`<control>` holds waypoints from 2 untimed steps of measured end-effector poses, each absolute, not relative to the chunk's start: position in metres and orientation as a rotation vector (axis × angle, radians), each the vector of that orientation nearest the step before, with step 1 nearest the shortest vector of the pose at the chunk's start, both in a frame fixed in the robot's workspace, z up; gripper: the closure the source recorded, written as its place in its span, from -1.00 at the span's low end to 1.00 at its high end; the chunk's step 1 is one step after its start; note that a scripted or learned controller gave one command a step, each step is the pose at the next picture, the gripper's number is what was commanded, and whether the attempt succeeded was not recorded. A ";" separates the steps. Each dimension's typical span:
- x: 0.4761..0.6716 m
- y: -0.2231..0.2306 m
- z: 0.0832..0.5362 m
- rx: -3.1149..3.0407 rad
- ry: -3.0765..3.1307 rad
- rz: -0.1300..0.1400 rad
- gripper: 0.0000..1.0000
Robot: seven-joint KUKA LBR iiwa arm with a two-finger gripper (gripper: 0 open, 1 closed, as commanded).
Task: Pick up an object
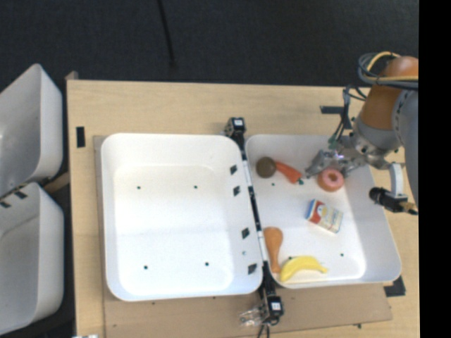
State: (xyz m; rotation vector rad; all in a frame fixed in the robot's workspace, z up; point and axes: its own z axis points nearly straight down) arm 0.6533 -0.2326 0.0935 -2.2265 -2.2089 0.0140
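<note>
Hovering hand just left of pink doughnut, possibly touching

Grey arm entering from the right edge of the bench, orange band above the wrist showing near the top right. Wrist angled down and leftward over the far right corner of the right bin. Gripper low inside that bin, close to its floor (finger spacing too blurred to read). Nothing visibly held.
</note>
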 end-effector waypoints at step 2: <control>0.659 -0.229 0.113 -2.224 -2.229 0.003 -1.00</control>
